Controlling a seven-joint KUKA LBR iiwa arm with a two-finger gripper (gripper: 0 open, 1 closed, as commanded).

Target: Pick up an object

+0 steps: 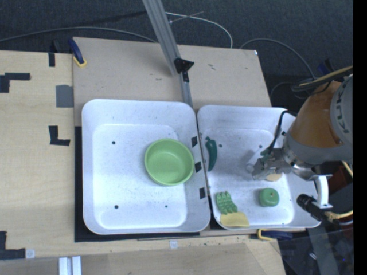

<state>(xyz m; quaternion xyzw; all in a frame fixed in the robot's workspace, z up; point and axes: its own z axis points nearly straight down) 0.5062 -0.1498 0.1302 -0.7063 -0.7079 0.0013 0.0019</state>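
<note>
The tool point(259, 168) is low inside the right bin point(241, 116), reaching in from the right, and whether it is wide, narrow or holding anything cannot be told from this slanted look. Just below and to its right lies a round green object point(268, 197), with a small pale piece point(274, 177) right against the tool's lower side; further left of it are a ridged green block point(225, 201) above a yellow sponge point(234, 219), and a dark green pepper-like piece point(211, 152) by the bin's left wall. Well left of the tool, in the left bin point(97, 153) on the tabletop point(34, 153), sits a green bowl point(168, 162).
</note>
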